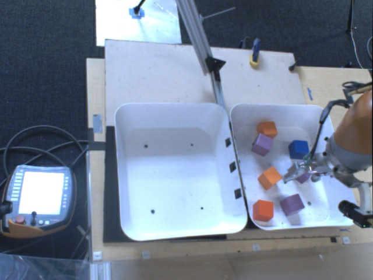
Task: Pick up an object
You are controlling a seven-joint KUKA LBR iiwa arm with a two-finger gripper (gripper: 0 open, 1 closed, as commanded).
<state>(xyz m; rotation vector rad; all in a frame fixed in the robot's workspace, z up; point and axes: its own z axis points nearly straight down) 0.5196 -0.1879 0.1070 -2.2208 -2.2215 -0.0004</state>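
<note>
1. Blocks filled the right bin [242, 156], and the end effector [298, 174] sat low among them, reaching in from the right; whether it was wide, narrow or holding anything could not be told.
2. Just beside its tip lay a purple block [303, 178], partly hidden by the metal parts, and whether the two touched was unclear.
3. An orange block [270, 177] lay just to the left of the tip, and a blue block [298, 149] lay just above it.
4. Farther out sat a purple block [292, 204] below, an orange block [263, 210] at the bin's near left corner, another purple block [262, 144] and an orange block [267, 128] towards the far wall.
5. Left bin [125, 174] stood touching the right one on the counter [175, 69].
6. A pendant with a lit screen [38, 200] lay well apart at the far left.
</note>
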